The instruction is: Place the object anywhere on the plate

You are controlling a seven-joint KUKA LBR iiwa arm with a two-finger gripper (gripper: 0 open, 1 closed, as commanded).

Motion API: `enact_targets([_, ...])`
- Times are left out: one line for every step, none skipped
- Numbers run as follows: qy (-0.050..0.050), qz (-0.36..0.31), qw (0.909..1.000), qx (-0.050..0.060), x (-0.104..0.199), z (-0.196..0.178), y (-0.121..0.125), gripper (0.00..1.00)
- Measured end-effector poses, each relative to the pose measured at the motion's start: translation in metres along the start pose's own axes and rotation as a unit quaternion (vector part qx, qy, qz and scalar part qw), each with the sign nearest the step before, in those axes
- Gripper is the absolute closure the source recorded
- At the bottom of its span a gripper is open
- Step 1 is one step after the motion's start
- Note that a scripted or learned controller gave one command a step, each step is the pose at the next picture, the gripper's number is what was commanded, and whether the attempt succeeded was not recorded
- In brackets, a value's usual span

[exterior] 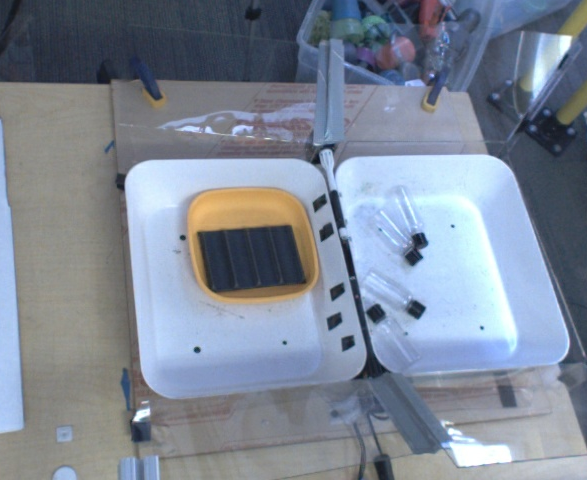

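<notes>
Tool: I cannot tell whether it is released, clenched or grasping anything, so no grasp is being logged.
Task's thing: a black ribbed slab (251, 258) is lying flat inside the yellow plate (248, 200), well within its rim. I am judging this to be the object, though that is not certain.
Plate: it is sitting in the left bin (233, 353), towards the far side and near the divider.
Other candidates: clear vials with black caps are lying in the right bin (473, 268), an upper pair (405, 213) and a lower pair (388, 291), all well apart from the plate.
Risk 1: if the slab is the object, a further descent is risking a knock that is nudging it up onto the plate's rim or shifting the plate.
Risk 2: if a vial is the object, it is looking round and slick, so it is likely rolling or slipping out of a pinch. Each pair is lying close together, which is inviting a double contact.
Risk 3: the slab is covering most of the plate's floor, so a vial dropped there is likely rolling off.
Risk 4: black tabs (335, 290) are lining the divider, so a low carry across is risking a snag.
Bench (63, 218): nothing loose is lying near the bins.
</notes>
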State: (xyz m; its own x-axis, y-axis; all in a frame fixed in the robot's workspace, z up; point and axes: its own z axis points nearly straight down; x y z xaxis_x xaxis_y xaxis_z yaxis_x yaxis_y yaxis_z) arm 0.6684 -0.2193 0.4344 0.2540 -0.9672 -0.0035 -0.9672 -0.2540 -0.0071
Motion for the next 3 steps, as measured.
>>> enact_targets([-0.001, -0.138, 0.9905, -0.001, -0.0076, 0.0003, -0.0019, 1.0])
enact_targets([0.0, -0.315, 0.9491, -0.001, -0.011, 0.0005, -0.0031, 1.0])
enact_targets([-0.001, -0.441, 0.8974, -0.001, -0.0062, 0.0009, 0.0058, 1.0])
